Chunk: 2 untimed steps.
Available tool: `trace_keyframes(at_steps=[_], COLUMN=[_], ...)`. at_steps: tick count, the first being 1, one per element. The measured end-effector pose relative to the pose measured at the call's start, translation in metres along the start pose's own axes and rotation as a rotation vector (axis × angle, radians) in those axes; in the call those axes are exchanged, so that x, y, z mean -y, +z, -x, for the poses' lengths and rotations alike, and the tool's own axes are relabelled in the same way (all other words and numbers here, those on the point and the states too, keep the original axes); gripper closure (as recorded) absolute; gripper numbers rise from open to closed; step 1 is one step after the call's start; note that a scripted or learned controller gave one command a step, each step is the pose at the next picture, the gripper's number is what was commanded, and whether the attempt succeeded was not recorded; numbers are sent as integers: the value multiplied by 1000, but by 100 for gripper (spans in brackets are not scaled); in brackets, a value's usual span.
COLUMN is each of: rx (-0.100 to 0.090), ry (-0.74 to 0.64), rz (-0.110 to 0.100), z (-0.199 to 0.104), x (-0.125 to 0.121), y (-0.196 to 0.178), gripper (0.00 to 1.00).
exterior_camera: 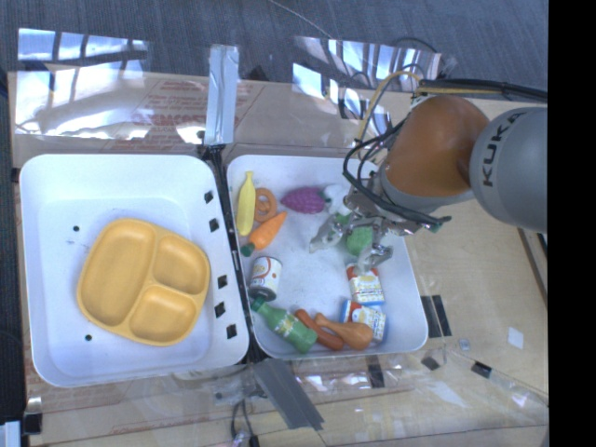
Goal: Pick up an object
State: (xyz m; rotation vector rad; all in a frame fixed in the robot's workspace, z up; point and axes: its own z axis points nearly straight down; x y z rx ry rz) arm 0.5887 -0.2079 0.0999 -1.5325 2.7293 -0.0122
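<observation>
My gripper [353, 241] hangs low over the right side of the right bin [317, 170], under the orange wrist band. Its two metal fingers [324, 235] are spread wide, so it is open. A small round green toy [359, 240] lies between them, with a gap on each side, and the view does not show it gripped. Just below it stand two small cartons [366, 287]. A purple grape bunch [303, 199] lies to the upper left of the gripper. The wrist hides the bin's far right corner.
Along the right bin's left side lie a yellow banana [245, 203], a carrot [267, 229] and a small can [265, 273]. A green bottle [284, 324] and an orange sausage-shaped toy [331, 331] lie at its front. The left bin [56, 184] holds a yellow divided plate [142, 279].
</observation>
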Motion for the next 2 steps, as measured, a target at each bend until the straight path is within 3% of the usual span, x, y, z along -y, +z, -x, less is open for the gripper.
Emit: trace_keyframes(at_steps=[1, 2], rx=[-1, -1], ry=[179, 171], rz=[-5, -4], z=[-25, -22], x=[-40, -40], y=[-1, -11], gripper=[0, 100])
